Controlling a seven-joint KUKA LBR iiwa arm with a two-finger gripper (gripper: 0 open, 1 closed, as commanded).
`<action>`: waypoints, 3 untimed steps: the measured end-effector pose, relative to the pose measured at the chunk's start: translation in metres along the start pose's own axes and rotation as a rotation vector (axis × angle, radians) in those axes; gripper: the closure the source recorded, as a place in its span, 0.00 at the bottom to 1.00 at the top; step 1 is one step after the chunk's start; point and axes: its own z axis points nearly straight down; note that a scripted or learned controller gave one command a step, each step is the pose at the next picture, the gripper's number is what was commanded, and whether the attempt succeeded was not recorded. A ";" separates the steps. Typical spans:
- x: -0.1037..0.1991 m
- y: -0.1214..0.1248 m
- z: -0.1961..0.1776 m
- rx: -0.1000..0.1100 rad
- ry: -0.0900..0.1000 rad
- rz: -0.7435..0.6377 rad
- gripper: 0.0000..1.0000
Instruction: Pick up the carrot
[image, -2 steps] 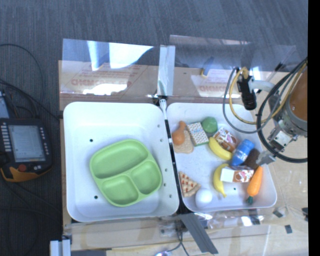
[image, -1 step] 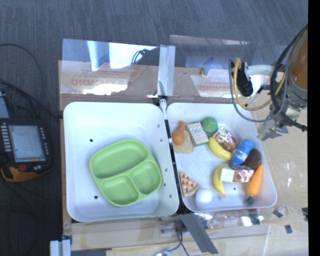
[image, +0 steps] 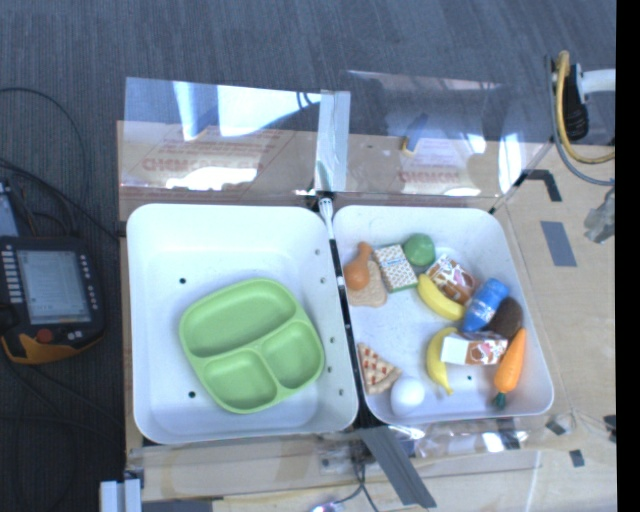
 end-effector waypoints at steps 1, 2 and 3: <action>0.014 -0.007 0.016 0.005 -0.003 -0.184 1.00; -0.027 0.013 -0.050 0.006 0.006 -0.176 1.00; -0.037 0.017 0.069 0.006 -0.013 -0.179 1.00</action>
